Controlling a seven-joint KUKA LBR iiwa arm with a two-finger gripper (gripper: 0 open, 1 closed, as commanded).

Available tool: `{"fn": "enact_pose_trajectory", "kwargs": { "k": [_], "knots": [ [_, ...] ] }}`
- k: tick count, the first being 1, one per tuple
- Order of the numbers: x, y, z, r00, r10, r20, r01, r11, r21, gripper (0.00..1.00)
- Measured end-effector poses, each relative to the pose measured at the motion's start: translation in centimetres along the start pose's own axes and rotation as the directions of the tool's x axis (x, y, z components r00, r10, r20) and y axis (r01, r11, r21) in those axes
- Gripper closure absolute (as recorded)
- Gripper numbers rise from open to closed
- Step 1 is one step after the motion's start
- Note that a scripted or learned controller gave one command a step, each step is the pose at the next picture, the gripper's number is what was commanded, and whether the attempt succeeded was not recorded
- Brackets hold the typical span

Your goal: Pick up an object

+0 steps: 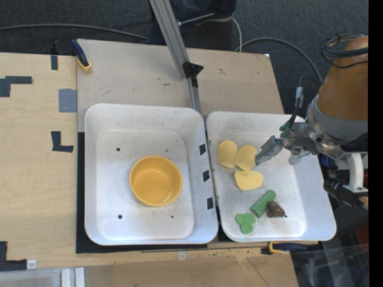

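The gripper hangs over the upper part of the right bin, reaching in from the right on the grey arm with its orange band; whether its fingers are spread or closed cannot be made out from this angle. Its tip sits just beside three pale yellow pieces (flat, rounded, two side by side and a third just below them), and nothing is seen between its fingers. Lower in the same bin lie a green cylinder, a green clover-like shape touching its lower end, and a small brown object against its right side, all apart from the gripper.

The left bin holds a yellow bowl, upright, near its middle and well apart from the gripper.

Both bins rest side by side on a light wooden counter marked with dark tape pieces. A slanted metal pole crosses the top of the counter down to the gap between the bins. Beyond the counter lies dark carpet with cables running over it.
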State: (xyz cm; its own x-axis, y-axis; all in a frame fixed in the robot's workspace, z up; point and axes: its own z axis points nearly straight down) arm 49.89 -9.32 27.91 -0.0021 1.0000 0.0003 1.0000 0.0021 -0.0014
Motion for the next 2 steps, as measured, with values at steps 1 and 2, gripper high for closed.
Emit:
{"fn": "enact_pose_trajectory", "kwargs": {
  "k": [1,2],
  "knots": [
    [0.0,0.0,0.0,1.0,0.0,0.0,0.0,1.0,0.0,0.0],
    [-0.1,0.7,4.7,1.0,0.001,0.0,-0.001,1.0,0.005,0.0]
  ]
}}
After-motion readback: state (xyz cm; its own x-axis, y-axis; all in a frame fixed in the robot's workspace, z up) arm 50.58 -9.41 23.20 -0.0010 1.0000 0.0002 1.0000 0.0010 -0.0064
